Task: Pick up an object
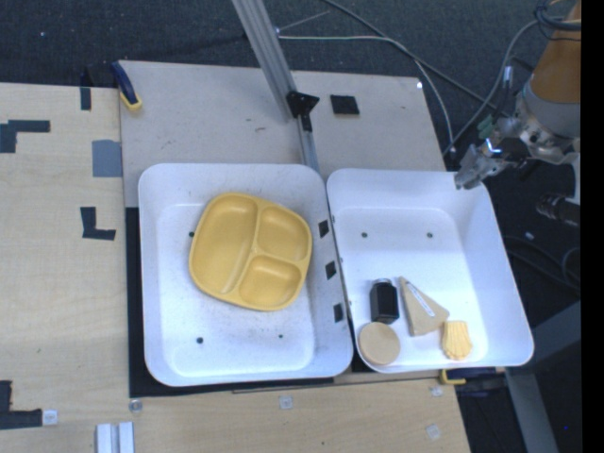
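Observation:
In the left bin (165,281) lies a yellow divided plate (250,251), a little tilted. Near the front of the right bin (491,243) lie a small black block (383,300), a tan round disc (379,343), a pale wedge (422,308) and a small yellow ridged piece (457,340). My gripper (470,174) hangs over the far right corner of the right bin, well away from those objects, and I see nothing in it. The orange-banded arm (557,74) comes in from the upper right.
A slanted metal pole (274,55) rises behind the bins, with cables (377,36) trailing toward the arm. A blue and yellow tool (125,85) lies at the bench's far left corner. Black clips (329,270) sit on the seam between the bins.

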{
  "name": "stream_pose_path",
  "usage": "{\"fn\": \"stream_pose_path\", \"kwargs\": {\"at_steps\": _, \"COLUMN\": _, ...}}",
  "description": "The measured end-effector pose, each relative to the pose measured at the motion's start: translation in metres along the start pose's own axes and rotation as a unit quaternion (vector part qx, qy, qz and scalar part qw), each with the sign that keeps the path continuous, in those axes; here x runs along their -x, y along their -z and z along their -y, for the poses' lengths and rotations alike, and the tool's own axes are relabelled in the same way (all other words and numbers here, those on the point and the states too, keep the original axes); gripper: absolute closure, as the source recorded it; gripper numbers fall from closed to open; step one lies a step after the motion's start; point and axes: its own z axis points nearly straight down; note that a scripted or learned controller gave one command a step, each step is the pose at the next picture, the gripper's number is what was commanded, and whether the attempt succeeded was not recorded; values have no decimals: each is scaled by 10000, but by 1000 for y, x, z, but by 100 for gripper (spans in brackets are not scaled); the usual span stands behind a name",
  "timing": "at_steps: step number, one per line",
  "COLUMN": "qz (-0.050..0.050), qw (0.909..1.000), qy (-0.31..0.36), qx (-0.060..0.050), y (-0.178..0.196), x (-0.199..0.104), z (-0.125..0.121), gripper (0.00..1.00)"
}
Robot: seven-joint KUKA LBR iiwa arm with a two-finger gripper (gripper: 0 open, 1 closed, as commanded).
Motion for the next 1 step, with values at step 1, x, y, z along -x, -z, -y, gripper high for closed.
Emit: {"fn": "stream_pose_path", "kwargs": {"at_steps": 1, "qz": -14, "qw": 10000, "qy": 15, "qx": -37, "y": -12, "x": -53, "z": 18, "gripper": 100}}
